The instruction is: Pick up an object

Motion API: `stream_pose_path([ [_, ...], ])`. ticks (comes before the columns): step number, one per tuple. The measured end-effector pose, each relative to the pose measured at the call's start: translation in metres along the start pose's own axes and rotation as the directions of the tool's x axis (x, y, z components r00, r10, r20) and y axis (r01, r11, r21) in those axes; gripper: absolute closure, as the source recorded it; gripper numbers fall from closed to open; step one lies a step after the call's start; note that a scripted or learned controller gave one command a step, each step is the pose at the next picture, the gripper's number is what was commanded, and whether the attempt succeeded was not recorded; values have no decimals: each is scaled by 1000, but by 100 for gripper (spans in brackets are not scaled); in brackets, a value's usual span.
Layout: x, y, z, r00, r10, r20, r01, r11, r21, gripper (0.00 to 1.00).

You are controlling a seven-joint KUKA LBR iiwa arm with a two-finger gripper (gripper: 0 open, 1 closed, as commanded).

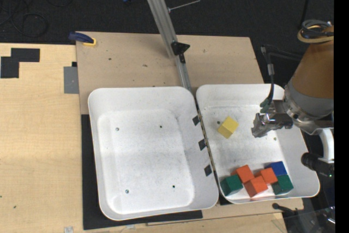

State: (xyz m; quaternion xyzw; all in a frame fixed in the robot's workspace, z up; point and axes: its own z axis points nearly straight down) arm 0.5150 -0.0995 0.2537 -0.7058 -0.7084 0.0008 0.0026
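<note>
The left shallow white plastic bin (pixel 103 112) sits on the wooden table (pixel 131 57). In the right shallow white plastic bin (pixel 240 94), a small yellow cube (pixel 228 127) lies alone near the middle, tilted a little. The metal hand (pixel 264 126) hangs just to the cube's right, apart from it, with nothing visibly between its fingers; whether they are spread or pressed together cannot be told. So the cube lies leftward of the hand, the likeliest target. A cluster of orange, green and blue blocks (pixel 258 178) sits nearer the front edge.
</note>
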Motion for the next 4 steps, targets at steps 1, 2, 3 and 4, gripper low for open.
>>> stream_pose_path([
  [1,57,16,4,1000,-1,0,1,1000,-2,100],
  [2,105,33,19,1000,0,1,0,1000,-1,100],
  [3,146,62,13,1000,2,3,-1,1000,-4,100],
  [4,194,84,30,1000,0,2,0,1000,-2,100],
])
